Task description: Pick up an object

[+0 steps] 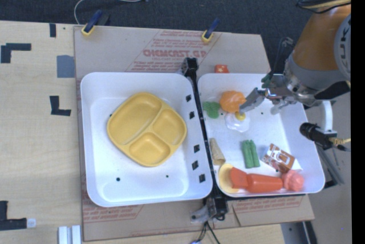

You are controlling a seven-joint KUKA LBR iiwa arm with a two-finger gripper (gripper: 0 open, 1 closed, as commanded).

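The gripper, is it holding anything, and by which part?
Cannot be told. The gripper sits beside the orange ball in the right bin, with nothing visibly between its fingers.

Glossy yellow plastic tray [147,129] sits in a smooth white plastic bin [91,123] over matt brown cardboard [165,52].

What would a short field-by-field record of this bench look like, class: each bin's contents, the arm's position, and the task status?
left bin: one yellow divided plate
right bin: orange round item, small green piece, fried egg toy, green block, tan cone-like piece, carrot, pink item, small printed packet
arm: reaches in from the right, over the right bin
gripper: beside the orange round item, above the fried egg toy
task status: nothing seen held
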